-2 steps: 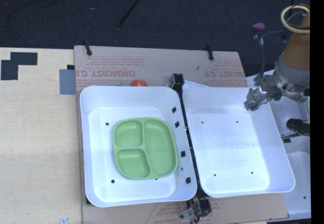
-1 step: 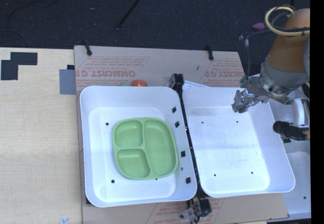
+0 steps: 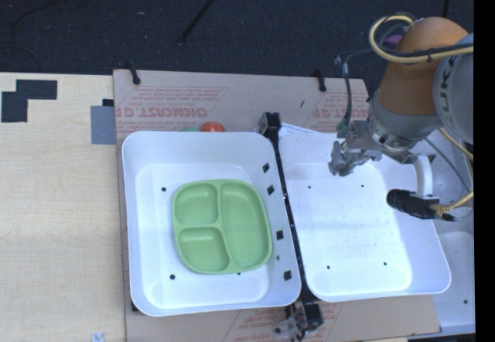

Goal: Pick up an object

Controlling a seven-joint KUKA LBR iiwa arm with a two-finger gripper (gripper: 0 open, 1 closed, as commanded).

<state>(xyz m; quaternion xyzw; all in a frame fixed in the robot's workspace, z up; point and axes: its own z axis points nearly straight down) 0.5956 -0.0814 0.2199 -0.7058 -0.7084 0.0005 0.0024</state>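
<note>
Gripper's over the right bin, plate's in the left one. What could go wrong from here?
1. The gripper hangs over the right bin, while the green divided plate lies in the left bin; closing here would likely grab nothing.
2. Crossing over, the arm could clip the black divider between the bins.
3. The plate lies flat and wide, so two fingers may slip off its rim.

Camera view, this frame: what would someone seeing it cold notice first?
The green divided plate lying flat in the left bin draws the eye first. Next is the grey and orange arm entering from the right, its gripper over the far left part of the right bin. A small orange object lies behind the left bin.
</note>
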